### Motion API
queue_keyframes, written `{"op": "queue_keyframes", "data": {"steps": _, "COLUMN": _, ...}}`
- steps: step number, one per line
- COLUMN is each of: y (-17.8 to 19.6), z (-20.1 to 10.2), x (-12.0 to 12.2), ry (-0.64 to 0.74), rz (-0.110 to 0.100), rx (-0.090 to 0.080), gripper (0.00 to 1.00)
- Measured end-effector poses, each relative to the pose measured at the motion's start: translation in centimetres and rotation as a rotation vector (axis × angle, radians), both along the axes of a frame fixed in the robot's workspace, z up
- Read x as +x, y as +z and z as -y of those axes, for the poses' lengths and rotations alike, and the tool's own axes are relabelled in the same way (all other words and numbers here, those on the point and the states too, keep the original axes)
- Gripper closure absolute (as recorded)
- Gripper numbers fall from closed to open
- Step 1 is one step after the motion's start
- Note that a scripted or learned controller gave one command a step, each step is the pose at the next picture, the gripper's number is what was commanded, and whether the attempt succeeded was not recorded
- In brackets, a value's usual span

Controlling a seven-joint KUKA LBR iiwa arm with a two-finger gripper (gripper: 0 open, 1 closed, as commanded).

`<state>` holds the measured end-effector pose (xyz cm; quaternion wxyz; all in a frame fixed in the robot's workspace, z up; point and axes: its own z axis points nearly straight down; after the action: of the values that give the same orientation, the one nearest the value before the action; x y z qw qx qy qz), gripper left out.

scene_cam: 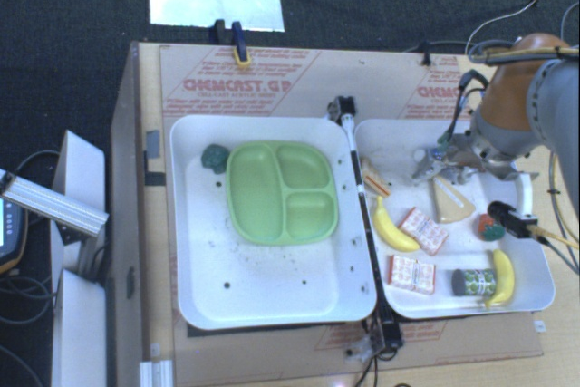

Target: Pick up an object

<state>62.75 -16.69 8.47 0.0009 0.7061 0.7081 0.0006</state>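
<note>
Bench, covered w/ brown printed board, carries two shallow white bins side by side: left bin & right bin, touching along a centre seam, w/ a black clamp at the far edge.

The right bin holds the loose pieces. A pale cheese wedge lies flat in its upper middle, point toward the top of the frame. One banana curves along the left side; a second banana sits at lower right, touching a dark can lying on its side. Two red-and-white packets lie between them. A small red-and-green item rests at right.
</note>
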Motion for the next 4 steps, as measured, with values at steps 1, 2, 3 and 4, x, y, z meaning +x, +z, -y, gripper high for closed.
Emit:
{"op": "queue_keyframes", "data": {"steps": 1, "y": 3.3, "z": 1.8, "x": -3.2, "ry": -0.002, "rz": 0.001, "rx": -0.002, "gripper": 0.0}}
{"op": "queue_keyframes", "data": {"steps": 2, "y": 2.0, "z": 4.0, "x": -5.7, "ry": -0.002, "rz": -0.001, "rx": -0.001, "gripper": 0.0}}
{"op": "queue_keyframes", "data": {"steps": 3, "y": 0.7, "z": 4.0, "x": -7.7, "ry": -0.001, "rz": 0.019, "rx": -0.003, "gripper": 0.0}}
{"op": "queue_keyframes", "data": {"steps": 4, "y": 1.7, "z": 3.9, "x": -7.6, "ry": 0.001, "rz": 0.018, "rx": -0.001, "gripper": 1.0}}
